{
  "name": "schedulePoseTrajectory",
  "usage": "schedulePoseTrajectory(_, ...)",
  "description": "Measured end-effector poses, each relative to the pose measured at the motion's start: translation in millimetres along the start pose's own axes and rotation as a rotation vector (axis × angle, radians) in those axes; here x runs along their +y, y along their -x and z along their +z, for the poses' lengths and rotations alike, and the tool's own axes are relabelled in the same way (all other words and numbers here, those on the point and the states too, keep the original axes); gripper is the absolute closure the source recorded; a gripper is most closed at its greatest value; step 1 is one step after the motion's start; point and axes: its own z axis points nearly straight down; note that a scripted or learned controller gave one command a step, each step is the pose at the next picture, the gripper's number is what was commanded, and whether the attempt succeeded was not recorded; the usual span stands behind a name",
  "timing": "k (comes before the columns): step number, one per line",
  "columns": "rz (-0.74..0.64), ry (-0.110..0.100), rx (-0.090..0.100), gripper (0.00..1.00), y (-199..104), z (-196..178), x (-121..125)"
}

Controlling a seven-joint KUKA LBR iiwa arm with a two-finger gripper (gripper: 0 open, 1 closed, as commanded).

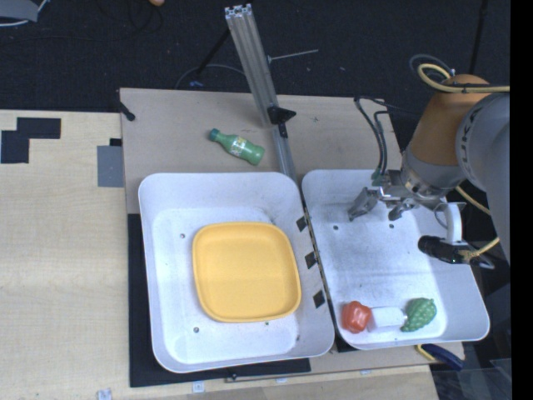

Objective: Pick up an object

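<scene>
Lowest in my frame sit a tomato (356, 316), a white block (386, 316) and green grapes (419, 313) — all in the right bin (391, 257). Gripper (378, 209) hovers upper right over bare floor, fingers (361, 206) spread, holding nothing. Yellow plate (246, 271) fills the left bin (166, 248); bottle (236, 146) on the desk (333, 132).

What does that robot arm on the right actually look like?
The arm is a thick grey tube with an orange band above the wrist. Its gripper is grey metal with two thin fingers. Dark and yellow cables loop around it.
</scene>
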Motion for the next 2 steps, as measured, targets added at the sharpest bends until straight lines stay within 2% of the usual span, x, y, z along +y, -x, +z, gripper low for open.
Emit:
schedulePoseTrajectory(1,0.000,0.001,0.000,0.00,-1,26,0)
schedulePoseTrajectory(2,0.000,0.004,-0.001,1.00,-1,15,0)
